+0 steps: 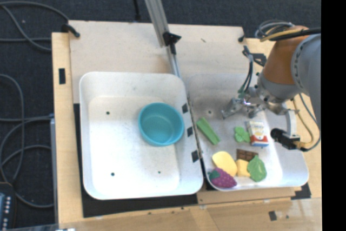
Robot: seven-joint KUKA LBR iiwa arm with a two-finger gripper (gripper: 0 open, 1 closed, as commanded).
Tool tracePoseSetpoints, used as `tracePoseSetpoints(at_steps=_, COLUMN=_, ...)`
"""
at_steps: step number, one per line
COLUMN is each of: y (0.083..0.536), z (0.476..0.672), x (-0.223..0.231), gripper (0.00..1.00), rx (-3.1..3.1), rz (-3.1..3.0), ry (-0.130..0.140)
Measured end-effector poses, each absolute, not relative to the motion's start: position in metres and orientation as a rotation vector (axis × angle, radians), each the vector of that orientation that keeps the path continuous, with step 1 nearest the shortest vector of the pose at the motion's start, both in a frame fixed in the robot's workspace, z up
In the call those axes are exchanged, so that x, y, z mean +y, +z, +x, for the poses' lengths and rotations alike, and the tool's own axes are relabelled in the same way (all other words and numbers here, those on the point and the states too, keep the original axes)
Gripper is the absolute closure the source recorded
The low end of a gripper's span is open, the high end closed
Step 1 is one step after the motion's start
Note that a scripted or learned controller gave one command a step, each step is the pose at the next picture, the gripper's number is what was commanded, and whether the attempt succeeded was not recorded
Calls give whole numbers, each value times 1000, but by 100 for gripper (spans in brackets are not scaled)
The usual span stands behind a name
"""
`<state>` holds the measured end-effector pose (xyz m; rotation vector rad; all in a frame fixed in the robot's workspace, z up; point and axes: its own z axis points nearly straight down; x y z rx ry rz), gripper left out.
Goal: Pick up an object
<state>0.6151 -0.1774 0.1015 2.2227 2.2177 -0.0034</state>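
The hand [233, 109] hovers in the right bin [294, 173], empty. Its fingers are spread wide, above the green stick [207, 131].

The light wooden bench [119, 43] carries two shallow white bins directly on it, the left bin [94, 116] at nine o'clock and the right bin [289, 170] touching it at three o'clock.

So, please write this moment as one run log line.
hand: over right white bin, nothing held | small toys: front of right bin | round blue bowl: left white bin
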Motion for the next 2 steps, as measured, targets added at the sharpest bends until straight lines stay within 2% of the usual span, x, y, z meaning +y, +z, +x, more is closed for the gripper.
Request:
tracePoseSetpoints(at_steps=1, y=113, z=616, x=-178, gripper=100, rx=2215, rz=2224, ry=1)
tracePoseSetpoints(at_steps=2, y=169, z=612, x=-171, gripper=100, rx=2221, rz=2214, ry=7)
